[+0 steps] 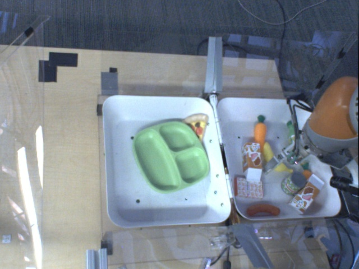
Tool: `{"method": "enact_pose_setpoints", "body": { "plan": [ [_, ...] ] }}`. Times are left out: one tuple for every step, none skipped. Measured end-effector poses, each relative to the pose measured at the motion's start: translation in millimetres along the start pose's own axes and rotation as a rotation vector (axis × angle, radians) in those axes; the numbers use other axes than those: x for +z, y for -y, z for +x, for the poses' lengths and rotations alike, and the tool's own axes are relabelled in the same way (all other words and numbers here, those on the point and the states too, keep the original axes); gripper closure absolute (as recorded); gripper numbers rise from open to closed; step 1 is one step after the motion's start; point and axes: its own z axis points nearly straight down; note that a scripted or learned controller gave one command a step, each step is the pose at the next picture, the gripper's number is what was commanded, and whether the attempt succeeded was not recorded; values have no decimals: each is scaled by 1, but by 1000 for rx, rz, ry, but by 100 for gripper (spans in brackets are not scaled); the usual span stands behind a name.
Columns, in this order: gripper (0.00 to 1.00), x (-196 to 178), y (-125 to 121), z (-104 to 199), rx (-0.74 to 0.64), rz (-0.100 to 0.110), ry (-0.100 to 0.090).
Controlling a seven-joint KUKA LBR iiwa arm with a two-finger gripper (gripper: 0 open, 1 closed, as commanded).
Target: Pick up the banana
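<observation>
End effector (287, 157) sits low in the right bin (235, 150), under the orange wrist band of the arm (335, 116). The metal parts are small and blurred here, so I cannot tell how the end effector is set or whether anything is caught in it.

Banana (269, 152): a short yellow piece in the same bin, just beside the end effector on the camera-left side. A second streak of yellow (280, 166) runs from there toward the end effector tip; it may be the same fruit or a separate thing, too small to tell. Taken together, the long axis seems to run at a slant, from upper left to lower right in the view, pointing roughly at the end effector.

Judgement: the coming move turns on a short shift toward camera-left, with the grip set across that slanted axis rather than along it.

Crowding around it: a carrot (259, 133) just above, upright in the view; a printed carton (252, 156) touching or nearly touching the banana's left side; a white block (253, 175) and a second carton (248, 188) below. A can (290, 186) and another small carton (304, 198) lie under the arm; a sausage (263, 210) lies along the near wall.

Further out, the left bin (112, 167) holds a green divided tray (171, 157), with a pizza slice (197, 122) at its upper right corner. Both bins rest on the wooden tabletop (157, 74).
</observation>
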Motion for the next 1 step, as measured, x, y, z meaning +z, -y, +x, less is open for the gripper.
{"method": "enact_pose_setpoints", "body": {
  "plan": [
    [100,-13,-3,0,-2,-8,5]
  ]
}}
